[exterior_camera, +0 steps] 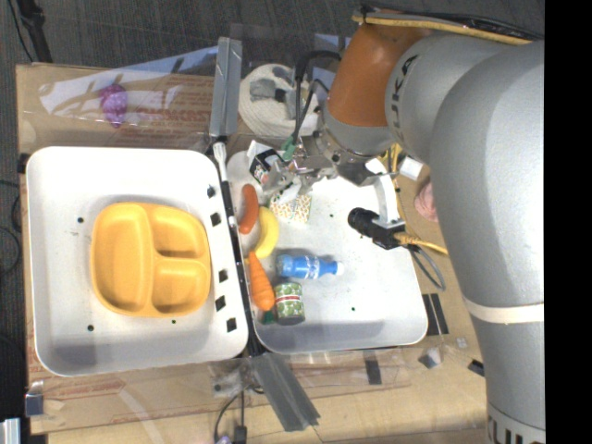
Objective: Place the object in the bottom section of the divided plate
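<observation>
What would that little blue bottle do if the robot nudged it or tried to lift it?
The blue bottle lies on its side in the right bin, so a nudge across its length would probably roll it. Its rounded, smooth-looking body may slip between fingers. It looks small, so it is likely light. The green can close below it might stop a roll that way.

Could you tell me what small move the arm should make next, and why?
Probably lower the gripper onto one item and grasp it. It hovers at the top left of the right bin, near the sausage and banana, while the yellow plate in the left bin holds nothing. What, if anything, it already grips can't be told.
</observation>
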`<state>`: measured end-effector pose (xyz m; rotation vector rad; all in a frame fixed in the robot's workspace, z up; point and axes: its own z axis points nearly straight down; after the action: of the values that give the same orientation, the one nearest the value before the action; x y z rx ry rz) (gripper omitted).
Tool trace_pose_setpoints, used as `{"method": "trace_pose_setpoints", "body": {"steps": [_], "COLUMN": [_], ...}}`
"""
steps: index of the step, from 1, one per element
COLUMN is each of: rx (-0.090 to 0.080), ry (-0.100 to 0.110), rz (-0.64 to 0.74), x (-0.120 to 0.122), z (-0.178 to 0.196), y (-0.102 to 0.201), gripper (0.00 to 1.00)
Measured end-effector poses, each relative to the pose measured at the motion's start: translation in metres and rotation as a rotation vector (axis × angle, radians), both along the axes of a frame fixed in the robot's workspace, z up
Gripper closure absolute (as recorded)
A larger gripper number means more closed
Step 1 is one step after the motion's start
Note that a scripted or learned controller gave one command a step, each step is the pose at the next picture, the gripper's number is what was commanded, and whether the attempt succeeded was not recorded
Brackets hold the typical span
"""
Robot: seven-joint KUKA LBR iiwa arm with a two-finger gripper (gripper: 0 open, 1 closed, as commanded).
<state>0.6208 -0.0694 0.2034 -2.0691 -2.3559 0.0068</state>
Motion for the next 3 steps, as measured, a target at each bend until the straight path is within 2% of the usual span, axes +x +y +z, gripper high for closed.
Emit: {"method": "trace_pose_setpoints", "body": {"steps": [1,2,3], "rx": [0.0,0.0,0.0], "ry": [-0.003,0.0,0.0], "rz": [0.174,0.224,0.223], "x": [0.036,0.01,0.01], "z": [-0.014,0.001,0.001], "y": [0.08,0.176,0.175], "gripper": [1.0,1.0,0.0]}}
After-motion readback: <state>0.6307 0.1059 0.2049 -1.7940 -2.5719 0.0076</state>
